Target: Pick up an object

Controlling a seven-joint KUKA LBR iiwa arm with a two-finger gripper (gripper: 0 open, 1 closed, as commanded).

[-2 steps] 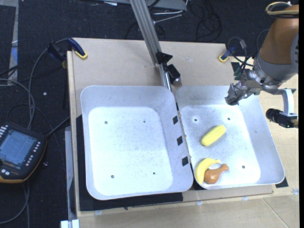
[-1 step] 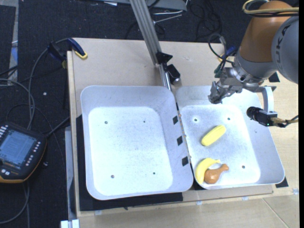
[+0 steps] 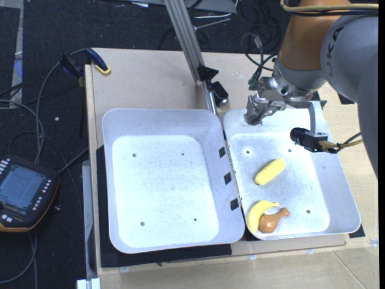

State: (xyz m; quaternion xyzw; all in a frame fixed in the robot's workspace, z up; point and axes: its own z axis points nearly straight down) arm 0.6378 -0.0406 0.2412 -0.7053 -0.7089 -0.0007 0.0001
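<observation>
Honestly, nearest the camera a banana [image 3: 257, 210] and a brown drumstick-shaped toy [image 3: 274, 219] sat touching in the right bin [image 3: 337, 185], so I'd skip those. Further back, the yellow corn-like piece [image 3: 270, 171] lay alone mid-bin: easier target, straddle its narrow width. At the bin's far edge the gripper [image 3: 255, 114] hung with nothing in it; jaw spacing, couldn't tell. Only partial "UK" lettering showed on the arm [image 3: 346, 35].
</observation>
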